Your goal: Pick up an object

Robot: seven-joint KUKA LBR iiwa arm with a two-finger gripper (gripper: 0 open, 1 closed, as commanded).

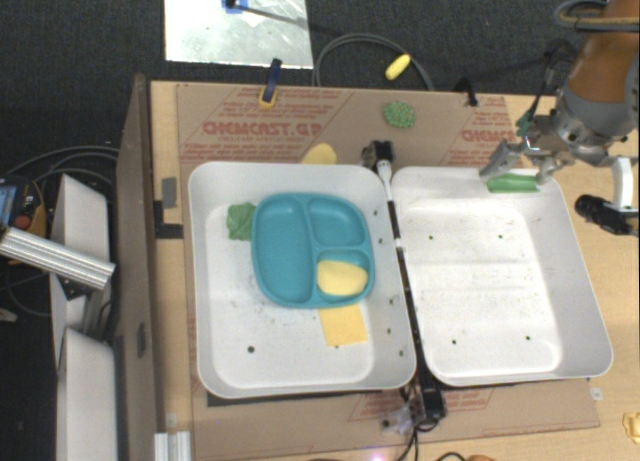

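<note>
Reaching over the right bin's (pixel 500 279) far edge, the end effector (pixel 515 167) sits just above a green object (pixel 513 183). I cannot tell if it grips anything. Next, I think, it must close on that object and lift.

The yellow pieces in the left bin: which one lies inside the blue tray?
The rounded yellow piece, in the lower right compartment of the blue tray. The flat yellow square lies on the floor of the left bin, just below the tray.

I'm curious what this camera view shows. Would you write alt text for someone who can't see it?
A grey and orange robot arm reaches from the right, its gripper at a green object on the right bin's far edge. The left bin holds a blue divided tray with a yellow piece in it.
</note>
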